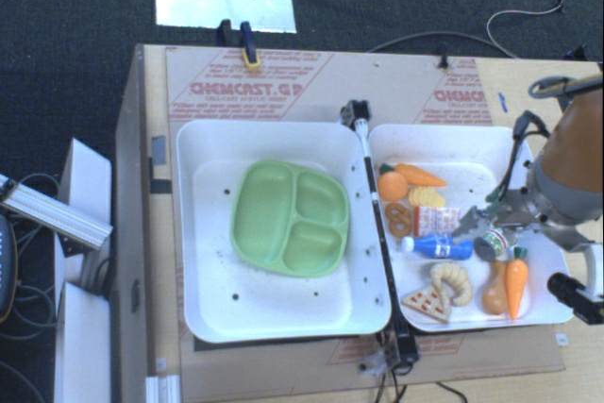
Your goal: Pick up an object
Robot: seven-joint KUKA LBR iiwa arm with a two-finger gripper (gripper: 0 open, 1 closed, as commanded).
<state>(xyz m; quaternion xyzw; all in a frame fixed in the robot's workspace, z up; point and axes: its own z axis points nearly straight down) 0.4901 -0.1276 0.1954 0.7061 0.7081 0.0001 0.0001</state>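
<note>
Left bin [203,231] holds a green divided plate [291,217]. Right bin [472,142]: toy food, blue bottle [437,247] centre. Gripper [483,226] sits at bottle's 2 o'clock, grip state unreadable. Approach step; next: descend, close on bottle.

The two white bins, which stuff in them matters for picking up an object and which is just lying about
In play, right bin:
pincer
blue bottle
carrot
orange
pretzel
pizza slice

Lying about:
green divided plate in the left bin
clamp on the bench edge
</note>
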